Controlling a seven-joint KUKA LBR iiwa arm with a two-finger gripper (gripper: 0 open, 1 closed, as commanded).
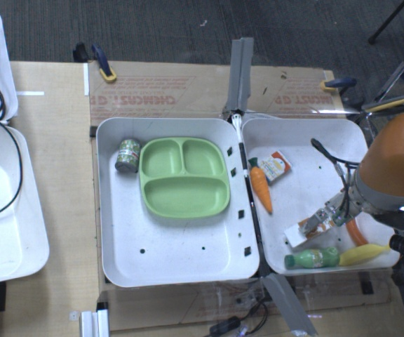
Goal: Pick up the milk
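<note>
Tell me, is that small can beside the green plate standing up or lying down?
Lying down. The can rests on its side in the left bin, its label wall facing up, close beside the green plate.

The milk [277,166] is a small carton, mostly white with an orange-red panel and a touch of green on its face. It lies flat on the floor of the right-hand bin, in the upper left part, turned at a slant so that its long side runs from lower left to upper right. Its print is too small to read, and it looks whole and unopened.
</note>
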